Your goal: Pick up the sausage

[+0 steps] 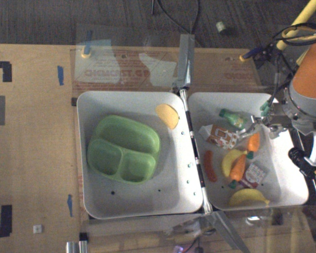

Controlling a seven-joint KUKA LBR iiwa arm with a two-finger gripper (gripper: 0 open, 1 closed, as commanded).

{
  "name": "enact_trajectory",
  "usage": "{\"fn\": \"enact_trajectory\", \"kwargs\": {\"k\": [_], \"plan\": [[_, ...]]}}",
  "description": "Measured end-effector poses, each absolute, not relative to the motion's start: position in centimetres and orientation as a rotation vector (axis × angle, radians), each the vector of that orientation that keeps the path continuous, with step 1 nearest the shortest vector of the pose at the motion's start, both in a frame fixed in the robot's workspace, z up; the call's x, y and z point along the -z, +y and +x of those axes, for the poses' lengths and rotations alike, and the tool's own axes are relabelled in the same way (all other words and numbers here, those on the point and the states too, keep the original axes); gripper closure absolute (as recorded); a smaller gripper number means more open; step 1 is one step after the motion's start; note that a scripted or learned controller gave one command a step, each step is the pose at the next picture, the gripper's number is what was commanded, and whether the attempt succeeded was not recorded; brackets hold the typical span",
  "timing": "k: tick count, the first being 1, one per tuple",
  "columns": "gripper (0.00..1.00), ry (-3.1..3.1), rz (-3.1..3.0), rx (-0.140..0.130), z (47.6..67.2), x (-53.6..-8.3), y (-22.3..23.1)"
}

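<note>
The sausage, a short dark-red link, lies on the floor of the right bin close to its left wall. My gripper hangs over the upper middle of that bin, up and to the right of the sausage and well apart from it. It sits next to a small green bottle and just above an orange carrot. The grey wrist and cables hide part of the gripper.
The right bin also holds a brown-and-white carton, a second carrot, a round yellow fruit, a banana and a small packet. In the left bin are a green divided plate and a yellow slice.
</note>
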State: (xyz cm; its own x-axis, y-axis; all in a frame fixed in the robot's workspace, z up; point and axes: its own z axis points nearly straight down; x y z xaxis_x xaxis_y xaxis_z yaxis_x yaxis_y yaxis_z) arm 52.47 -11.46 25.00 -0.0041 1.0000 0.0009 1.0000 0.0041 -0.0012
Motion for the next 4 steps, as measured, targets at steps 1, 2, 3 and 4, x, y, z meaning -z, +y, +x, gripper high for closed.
{"fn": "enact_trajectory", "kwargs": {"k": [1, 2, 3, 4], "plan": [[0.00, -2.472, -1.942, 0.003, 53.8, -9.4, -10.1], [1.00, -2.465, -1.954, 0.005, 53.7, -10.3, -10.5], [1.00, -2.163, -2.281, 0.001, 56.8, -24.0, -4.5], [1.00, -1.554, -2.731, -0.003, 59.6, -18.4, -1.2]]}}
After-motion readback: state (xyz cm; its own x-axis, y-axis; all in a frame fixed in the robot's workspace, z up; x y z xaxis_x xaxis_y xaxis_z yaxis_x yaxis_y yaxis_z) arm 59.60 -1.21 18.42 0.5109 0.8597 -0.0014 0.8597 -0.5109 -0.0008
